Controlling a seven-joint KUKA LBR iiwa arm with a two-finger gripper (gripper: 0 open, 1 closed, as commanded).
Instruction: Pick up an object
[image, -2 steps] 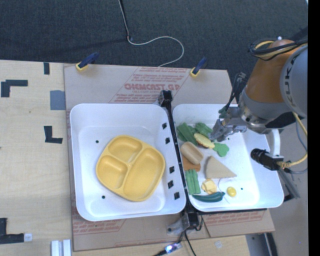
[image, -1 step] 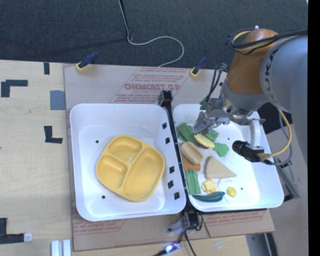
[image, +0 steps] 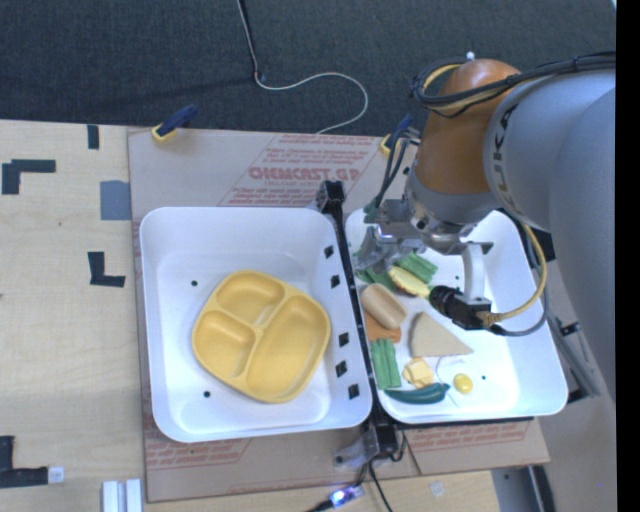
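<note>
The fingers reach down into the upper left part of the right bin, but the wrist above hides them enough that I cannot tell whether they are apart or together, or whether anything sits between them. Just below them lies a cluster of toy food. A yellow and red piece rests right beside the fingers, with green pieces touching it. Slightly lower and to the left is a tan bread roll, and under it an orange piece. To the right of the roll lies a beige wedge. Below the roll a long green strip runs along the bin's left wall, next to a yellow block. A small yellow ball sits just right of that block, and a dark green pepper curves along the bin's lower edge.

Above the fingers rises the arm, grey with an orange band, filling the upper right of the frame.

The left bin, in the middle of the frame, holds a yellow divided plate lying flat. Both bins rest on a cardboard sheet on the wooden bench. A thin white cable loops across the dark floor at the top of the frame.
</note>
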